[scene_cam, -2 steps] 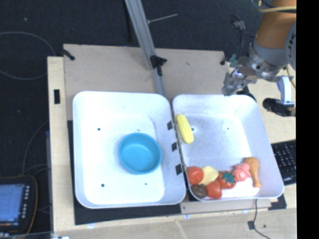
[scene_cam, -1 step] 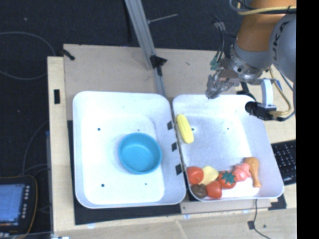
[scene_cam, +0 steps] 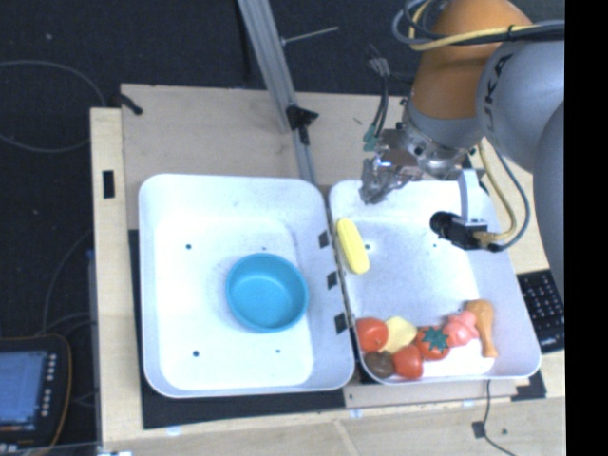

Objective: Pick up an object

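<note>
So the gripper hangs over the far left corner of the right bin; can't tell its state. The likely target, a smooth yellow banana-ish piece, lies lengthwise just nearer, against that bin's left wall.

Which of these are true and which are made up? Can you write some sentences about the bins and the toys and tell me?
1. The blue bowl sits in the left bin. True.
2. The yellow piece lies inside the blue bowl. False: it lies in the right bin, by the wall next to the left bin.
3. The small toy foods are bunched along the right bin's near edge. True.
4. The gripper is holding the yellow piece. False: the gripper is above the right bin's far left corner, apart from it.
5. The bowl is tipped on its side. False: it stands upright, opening up.
</note>
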Controlling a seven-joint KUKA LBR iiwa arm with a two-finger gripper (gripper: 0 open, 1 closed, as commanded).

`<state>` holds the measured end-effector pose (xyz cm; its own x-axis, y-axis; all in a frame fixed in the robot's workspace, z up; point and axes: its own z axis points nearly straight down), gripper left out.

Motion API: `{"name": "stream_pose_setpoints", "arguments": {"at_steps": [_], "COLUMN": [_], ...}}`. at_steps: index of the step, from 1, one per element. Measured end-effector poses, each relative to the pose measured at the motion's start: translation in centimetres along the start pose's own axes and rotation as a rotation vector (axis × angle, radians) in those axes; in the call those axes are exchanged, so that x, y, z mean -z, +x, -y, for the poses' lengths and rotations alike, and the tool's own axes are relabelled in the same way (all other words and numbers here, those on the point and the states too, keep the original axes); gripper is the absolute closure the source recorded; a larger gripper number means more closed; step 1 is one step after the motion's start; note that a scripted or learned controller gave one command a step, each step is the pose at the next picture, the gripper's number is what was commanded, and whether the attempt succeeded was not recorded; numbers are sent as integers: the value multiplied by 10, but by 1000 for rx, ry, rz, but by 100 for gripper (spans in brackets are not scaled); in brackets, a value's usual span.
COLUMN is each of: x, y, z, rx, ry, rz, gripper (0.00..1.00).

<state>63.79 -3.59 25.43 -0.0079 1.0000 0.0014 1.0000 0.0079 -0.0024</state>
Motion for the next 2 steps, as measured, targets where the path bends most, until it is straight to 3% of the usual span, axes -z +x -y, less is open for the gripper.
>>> {"name": "stream_pose_setpoints", "arguments": {"at_steps": [1, 2], "x": [4, 9], "y": [55, 103], "z": [5, 27], "rx": [2, 2], "ry": [2, 4], "rz": [-2, -2], "gripper": [100, 100]}}
